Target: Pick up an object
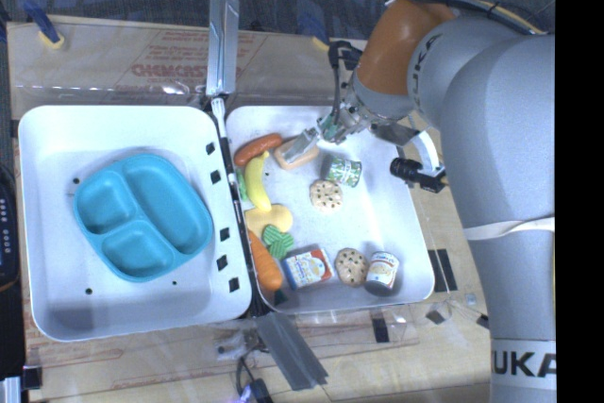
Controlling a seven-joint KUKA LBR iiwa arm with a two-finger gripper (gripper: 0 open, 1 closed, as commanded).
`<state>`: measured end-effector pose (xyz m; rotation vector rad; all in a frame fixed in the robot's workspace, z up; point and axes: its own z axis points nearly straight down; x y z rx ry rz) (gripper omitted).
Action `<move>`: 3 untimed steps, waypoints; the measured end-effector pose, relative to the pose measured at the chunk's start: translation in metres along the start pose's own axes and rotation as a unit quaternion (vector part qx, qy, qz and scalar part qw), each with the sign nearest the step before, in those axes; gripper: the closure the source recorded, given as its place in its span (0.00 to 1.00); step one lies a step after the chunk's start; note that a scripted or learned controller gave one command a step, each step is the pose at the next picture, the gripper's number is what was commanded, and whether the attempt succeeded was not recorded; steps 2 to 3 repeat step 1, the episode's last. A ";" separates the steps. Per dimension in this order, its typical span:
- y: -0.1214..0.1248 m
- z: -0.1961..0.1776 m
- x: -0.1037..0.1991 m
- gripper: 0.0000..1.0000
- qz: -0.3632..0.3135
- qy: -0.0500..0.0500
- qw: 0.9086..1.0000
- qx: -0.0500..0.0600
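Note:
The right bin (401, 203) holds several toy foods. A red sausage (257, 147), a yellow banana (255, 182) and an orange carrot (266, 265) lie along its left wall. A green can (343, 171) and a cookie (326, 194) sit mid-bin. A small blue and orange box (305, 267), a second cookie (350, 265) and a yellow-labelled can (382, 270) line the front. My gripper (316, 139) is low at the bin's back, right over a tan piece (293, 156) beside the sausage. Nothing is seen lifted.
The left bin (57, 297) holds a blue divided plate (142, 214). A yellow chunk (269, 218) and a green ridged piece (278, 242) lie by the carrot. The grey arm (472, 109) covers the right bin's back right corner. A metal bar (223, 42) stands behind the bins.

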<state>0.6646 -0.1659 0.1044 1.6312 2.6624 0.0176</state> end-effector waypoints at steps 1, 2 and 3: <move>0.000 0.000 0.000 0.00 0.000 0.000 1.000 0.000; 0.000 0.000 0.000 0.00 0.000 0.000 1.000 0.000; 0.000 0.000 0.000 0.00 0.000 0.000 1.000 0.000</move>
